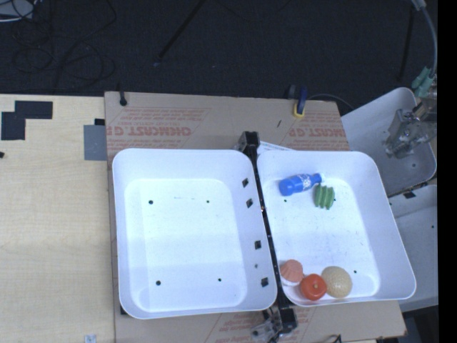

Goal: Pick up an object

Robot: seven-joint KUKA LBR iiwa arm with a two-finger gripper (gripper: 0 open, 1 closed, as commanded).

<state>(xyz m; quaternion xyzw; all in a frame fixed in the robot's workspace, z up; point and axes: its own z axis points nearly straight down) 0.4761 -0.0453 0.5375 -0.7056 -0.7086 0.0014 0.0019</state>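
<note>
Camera view shows the hand (408, 138) parked beyond the right bin (389, 206), fingers' state unreadable, with the blue bottle (299, 184) lying leftward of it, long axis running roughly left-right.

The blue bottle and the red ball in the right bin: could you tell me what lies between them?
Bare white bin floor lies between the blue bottle and the red ball, per the camera view.

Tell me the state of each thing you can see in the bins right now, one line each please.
Blue bottle: lying on its side, right bin.
Green object: resting beside the bottle, apart from it.
Red ball: resting at the near wall, between two neighbours.
Pink round object: resting against the red ball.
Beige ball: resting beside the red ball.
</note>
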